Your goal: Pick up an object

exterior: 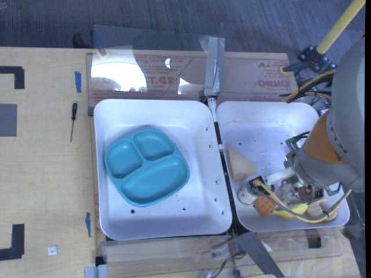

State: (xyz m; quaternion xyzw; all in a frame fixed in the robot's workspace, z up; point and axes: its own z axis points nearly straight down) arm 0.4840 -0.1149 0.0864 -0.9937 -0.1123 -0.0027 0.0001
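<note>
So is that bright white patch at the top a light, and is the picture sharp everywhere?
Camera view: the patch is glare on the clear sheet behind the bins; the blue plate is crisp, with a soft sheen; the arm at the right looks blurred, and the clutter beneath it sits in shadow.

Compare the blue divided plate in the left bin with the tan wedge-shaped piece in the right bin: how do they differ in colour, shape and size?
The blue divided plate is bright turquoise; the tan wedge is pale beige. The plate is rounded with three compartments, while the wedge is triangular and plain. The plate is much larger, covering much of the left bin; the wedge takes a small patch of the right bin. Both lie on a white bin floor.
</note>
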